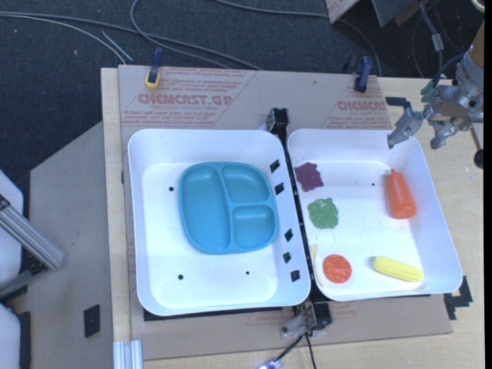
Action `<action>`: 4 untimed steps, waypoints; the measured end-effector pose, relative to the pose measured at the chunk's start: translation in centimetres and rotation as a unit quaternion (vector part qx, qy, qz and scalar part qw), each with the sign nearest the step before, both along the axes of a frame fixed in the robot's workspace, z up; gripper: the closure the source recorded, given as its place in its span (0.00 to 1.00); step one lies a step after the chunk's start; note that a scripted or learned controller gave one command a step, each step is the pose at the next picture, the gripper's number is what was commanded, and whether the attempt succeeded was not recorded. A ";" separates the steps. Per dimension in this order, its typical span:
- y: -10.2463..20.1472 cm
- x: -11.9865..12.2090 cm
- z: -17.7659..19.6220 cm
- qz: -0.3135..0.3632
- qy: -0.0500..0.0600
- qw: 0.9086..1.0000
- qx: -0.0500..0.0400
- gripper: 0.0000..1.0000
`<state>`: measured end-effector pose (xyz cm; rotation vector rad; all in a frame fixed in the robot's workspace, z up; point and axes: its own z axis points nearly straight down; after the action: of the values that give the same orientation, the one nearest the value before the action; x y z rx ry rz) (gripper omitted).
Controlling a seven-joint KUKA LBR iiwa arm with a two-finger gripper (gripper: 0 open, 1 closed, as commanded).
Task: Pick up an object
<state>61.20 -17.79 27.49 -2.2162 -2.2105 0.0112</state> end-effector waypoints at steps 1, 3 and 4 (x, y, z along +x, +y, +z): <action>0.1 0.2 0.8 0.002 -0.007 1.000 -0.001 0.00; 0.6 0.8 -10.8 0.002 -0.004 1.000 0.000 0.00; 0.1 -0.2 -15.8 0.001 -0.003 1.000 0.000 0.00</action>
<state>61.05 -17.72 11.72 -2.2179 -2.2159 0.0049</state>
